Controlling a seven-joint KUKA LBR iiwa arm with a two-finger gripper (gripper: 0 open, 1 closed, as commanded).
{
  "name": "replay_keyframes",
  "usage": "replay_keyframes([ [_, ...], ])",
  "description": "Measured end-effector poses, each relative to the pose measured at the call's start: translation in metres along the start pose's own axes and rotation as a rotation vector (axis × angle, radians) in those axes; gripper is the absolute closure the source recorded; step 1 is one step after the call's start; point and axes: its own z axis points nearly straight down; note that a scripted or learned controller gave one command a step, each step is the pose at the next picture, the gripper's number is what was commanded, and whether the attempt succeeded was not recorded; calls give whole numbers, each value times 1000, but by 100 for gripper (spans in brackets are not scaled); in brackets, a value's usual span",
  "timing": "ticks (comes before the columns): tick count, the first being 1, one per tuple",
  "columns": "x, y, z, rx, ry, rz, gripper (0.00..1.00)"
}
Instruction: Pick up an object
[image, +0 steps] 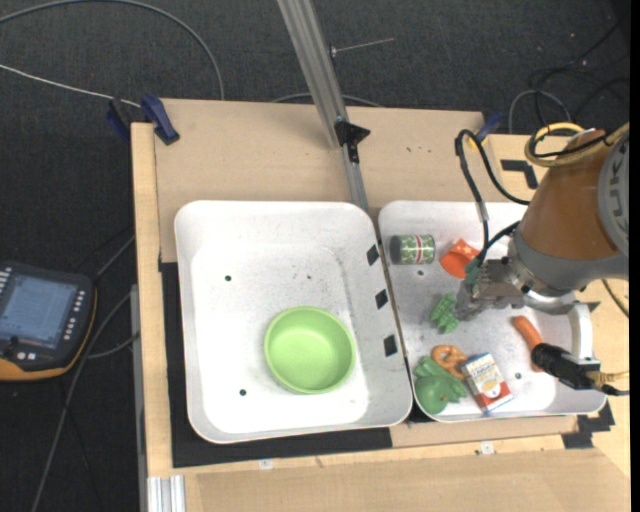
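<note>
My pincer (472, 298) hung low in the right bin (560, 400) just beside the small green toy (445, 315), its spread impossible to tell, and I judged a slightly off descent could nudge the toy toward the orange piece (458, 258) and close on nothing

A small dark-green plastic toy (445, 314) lies in the middle of the right bin, tilted, just below a short green-labelled can (412, 249) on its side and left of a bright orange plastic piece (459, 257)
</note>
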Motion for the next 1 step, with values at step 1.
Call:
replay_keyframes([
  [1,4,10,-55,0,0,0,100],
])
